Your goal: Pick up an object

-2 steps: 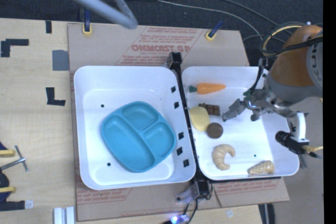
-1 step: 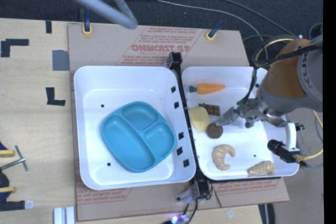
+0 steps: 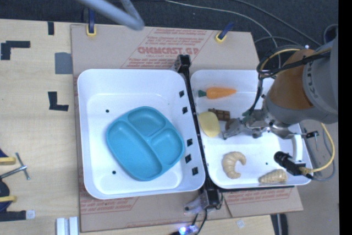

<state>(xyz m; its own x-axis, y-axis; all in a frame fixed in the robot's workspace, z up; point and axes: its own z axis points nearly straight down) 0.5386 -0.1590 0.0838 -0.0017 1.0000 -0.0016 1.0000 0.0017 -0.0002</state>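
Claw (image 3: 230, 129) low beside yellow piece (image 3: 209, 124), fingers perhaps apart, brown item (image 3: 220, 114) half-hidden

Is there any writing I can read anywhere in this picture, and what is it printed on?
"CHEMCAST GP": large red print on the brown cardboard sheet under the two white bins.
Smaller red lines above and below it on the same sheet: too blurred to read.

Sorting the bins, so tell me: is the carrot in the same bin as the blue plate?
No, the carrot lies in the right bin, the blue plate in the left.
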